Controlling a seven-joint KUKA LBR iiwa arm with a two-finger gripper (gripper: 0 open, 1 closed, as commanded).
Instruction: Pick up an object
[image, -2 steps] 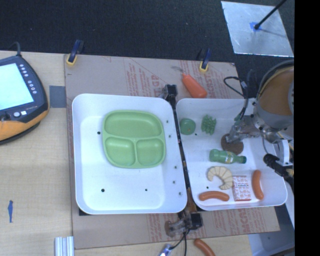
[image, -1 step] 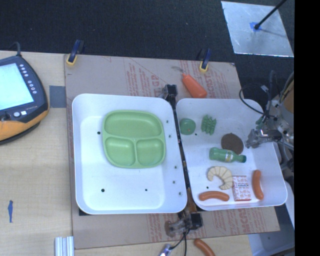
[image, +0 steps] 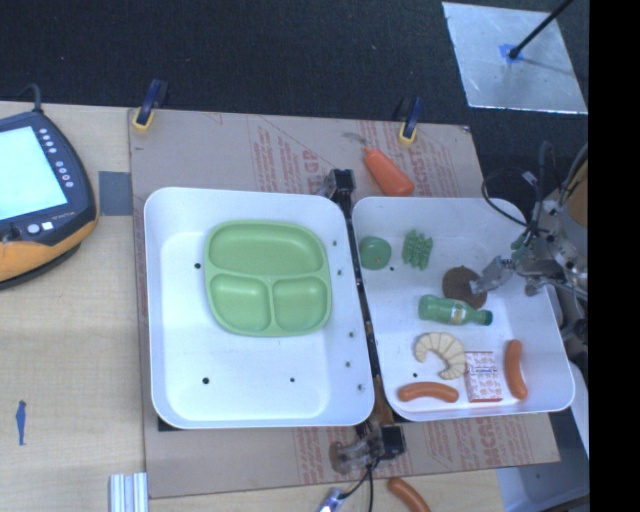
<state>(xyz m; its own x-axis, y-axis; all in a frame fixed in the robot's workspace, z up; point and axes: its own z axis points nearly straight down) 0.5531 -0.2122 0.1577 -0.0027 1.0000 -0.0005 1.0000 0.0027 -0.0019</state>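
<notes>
My gripper hangs over the right part of the right bin, just beside a brown round piece. Nothing is visibly in its grasp. The right bin also holds a green bottle lying on its side, a croissant, a green round piece, a bumpy green piece, a small red-and-white box and two sausages, one lying flat and one at the right wall.
The left bin holds a green divided plate. An orange carrot lies on the cardboard behind the right bin. A teach pendant sits at far left. Another sausage lies below the bins.
</notes>
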